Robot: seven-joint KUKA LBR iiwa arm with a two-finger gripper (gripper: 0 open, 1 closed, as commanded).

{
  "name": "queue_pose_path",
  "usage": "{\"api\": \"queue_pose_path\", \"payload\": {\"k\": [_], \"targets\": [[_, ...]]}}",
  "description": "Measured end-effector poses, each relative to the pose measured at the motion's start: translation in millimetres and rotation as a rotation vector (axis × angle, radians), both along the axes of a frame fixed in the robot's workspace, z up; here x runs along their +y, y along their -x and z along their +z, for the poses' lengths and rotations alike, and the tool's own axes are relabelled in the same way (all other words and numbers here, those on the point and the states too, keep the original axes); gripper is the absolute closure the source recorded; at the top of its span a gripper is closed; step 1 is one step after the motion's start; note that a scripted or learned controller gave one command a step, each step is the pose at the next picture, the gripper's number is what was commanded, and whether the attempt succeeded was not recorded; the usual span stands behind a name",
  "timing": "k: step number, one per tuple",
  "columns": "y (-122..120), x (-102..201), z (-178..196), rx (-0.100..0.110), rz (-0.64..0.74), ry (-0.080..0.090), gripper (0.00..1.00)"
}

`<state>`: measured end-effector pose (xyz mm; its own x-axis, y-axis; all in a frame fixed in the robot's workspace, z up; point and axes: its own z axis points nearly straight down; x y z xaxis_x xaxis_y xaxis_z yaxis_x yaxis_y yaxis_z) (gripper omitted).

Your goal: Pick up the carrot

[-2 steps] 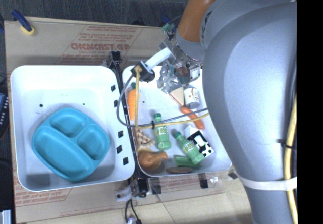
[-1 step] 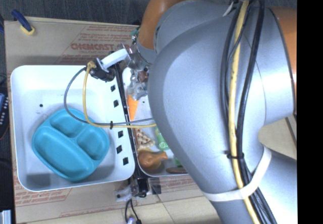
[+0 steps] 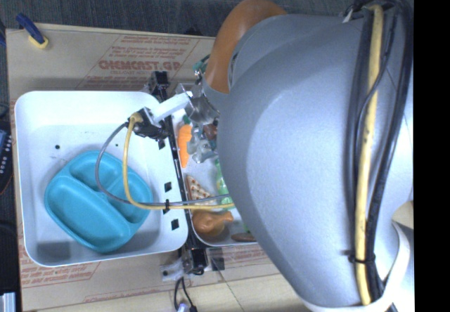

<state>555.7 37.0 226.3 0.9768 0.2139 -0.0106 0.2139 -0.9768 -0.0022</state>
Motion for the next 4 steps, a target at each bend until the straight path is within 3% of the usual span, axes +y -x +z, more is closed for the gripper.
{"api": "queue_pose_path", "payload": {"k": [1, 2, 3, 4], "targets": [[41.1, 103.5, 17.6, 0.0, 0.009, -0.003, 1.0], [1.5, 30.8, 23.9, -0.003, 0.102, -0.004, 1.0], [-44.3, -12.9, 63.8, -0.006, 0.027, -0.004, 1.0], [-6.7, 51.5, -6.2, 0.005, 0.143, -0.007, 1.0]]}}
